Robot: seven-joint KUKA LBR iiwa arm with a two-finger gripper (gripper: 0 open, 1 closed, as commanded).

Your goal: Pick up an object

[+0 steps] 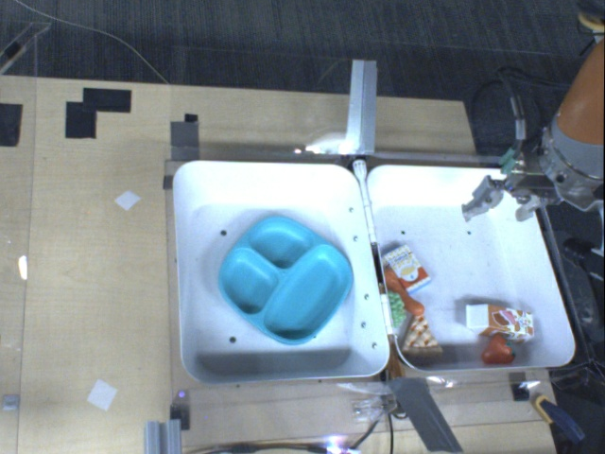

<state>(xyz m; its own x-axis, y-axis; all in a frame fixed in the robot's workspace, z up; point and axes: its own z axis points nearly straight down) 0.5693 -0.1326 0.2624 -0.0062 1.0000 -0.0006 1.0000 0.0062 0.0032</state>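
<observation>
Big wooden tabletop (85, 282) carrying two shallow white bins side by side. Left bin (203, 206) taken up by a blue divided plate (284, 277), three compartments, sitting roughly mid-bin. Right bin (454, 253) holding the small stuff, all crowded toward the lower part of the frame.

Grey arm with orange band (581, 112) reaching in from the right edge, gripper (492, 197) hovering over the upper right of the right bin, well apart from every item. Fingers look spread a bit and empty, nothing between them.

Candidates, big to small: small carton with orange print (405, 266) near the bin divider, another little box (501, 320) lower right, a waffle-looking piece (419, 334) at the bottom edge, a red lump (496, 351) just beside the lower box.

Guessing toy food, so light and fairly stiff. Carton by the divider probably best: flat sides, pinch across the narrow width. Red lump looks rounded and likely slippery. Waffle piece hugging the wall, awkward to get around.
</observation>
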